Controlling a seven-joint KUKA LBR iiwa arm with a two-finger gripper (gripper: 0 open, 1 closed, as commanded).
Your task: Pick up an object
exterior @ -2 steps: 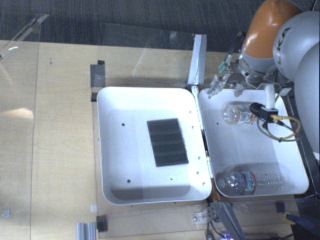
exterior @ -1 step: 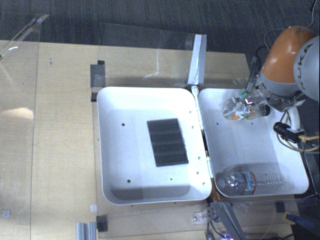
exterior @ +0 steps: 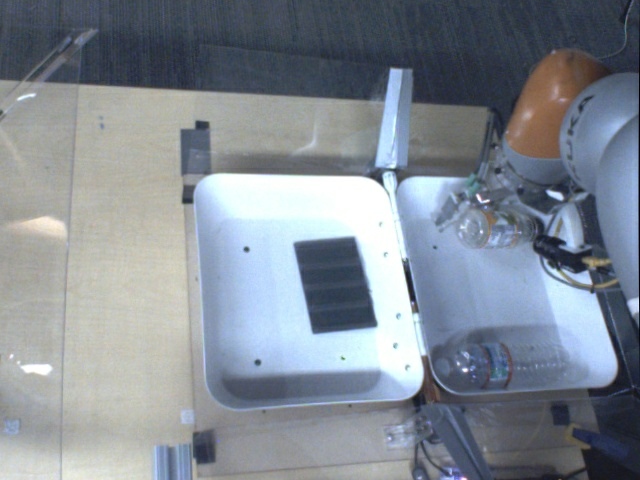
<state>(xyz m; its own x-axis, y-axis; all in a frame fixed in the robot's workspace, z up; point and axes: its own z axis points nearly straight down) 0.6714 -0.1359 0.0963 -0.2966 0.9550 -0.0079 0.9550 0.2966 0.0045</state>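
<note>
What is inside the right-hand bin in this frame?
Inside the right bin lies a clear plastic bottle near the front wall. A second clear bottle sits at the gripper farther back. The arm covers the bin's back right corner.

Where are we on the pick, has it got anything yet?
Done: the arm has reached the right bin, with the end effector at a clear bottle near the bin's far end. In hand: I cannot confirm a grasp. Left: lifting it. A second clear bottle lies at the near edge; a dark ridged block lies in the left bin.
</note>
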